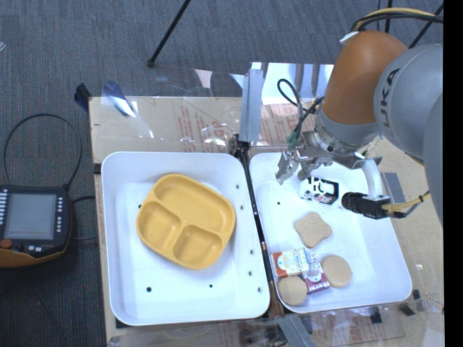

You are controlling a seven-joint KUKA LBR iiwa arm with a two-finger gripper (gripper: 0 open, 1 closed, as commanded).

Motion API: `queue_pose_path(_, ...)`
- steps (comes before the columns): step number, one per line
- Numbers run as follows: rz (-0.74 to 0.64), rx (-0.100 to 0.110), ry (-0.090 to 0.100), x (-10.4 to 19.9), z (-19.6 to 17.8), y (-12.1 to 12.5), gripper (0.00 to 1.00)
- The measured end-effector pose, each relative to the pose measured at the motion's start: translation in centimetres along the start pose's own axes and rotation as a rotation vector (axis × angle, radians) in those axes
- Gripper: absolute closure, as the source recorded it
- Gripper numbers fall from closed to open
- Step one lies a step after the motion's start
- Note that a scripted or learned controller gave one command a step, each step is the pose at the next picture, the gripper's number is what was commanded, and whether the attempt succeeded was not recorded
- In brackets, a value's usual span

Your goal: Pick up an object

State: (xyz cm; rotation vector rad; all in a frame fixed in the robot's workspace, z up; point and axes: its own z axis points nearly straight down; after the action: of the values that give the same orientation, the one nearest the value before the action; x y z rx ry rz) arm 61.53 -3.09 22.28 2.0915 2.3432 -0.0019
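Note:
The right bin (pixel 376 262) holds a tan toast-shaped piece (pixel 312 228), two round tan biscuits (pixel 336 270) (pixel 292 290), a red and white packet (pixel 300 263) and a small black and white item (pixel 320 189). My gripper (pixel 294 168) hangs over the far left part of this bin, just left of the black and white item. Its fingers (pixel 284 168) stand open with nothing between them. The toast-shaped piece lies below and to the right of the gripper.
A yellow divided plate (pixel 187 220) lies in the left bin (pixel 123 288). A black cylinder (pixel 362 203) with a yellow cable juts from the wrist over the right bin. A handheld control pendant (pixel 32 219) rests on the floor at the left.

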Motion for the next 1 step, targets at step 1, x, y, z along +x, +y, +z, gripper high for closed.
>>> queue_pose_path(1, 0.328, 0.005, 0.001, 0.84, -0.99, 1.82, 1.00)
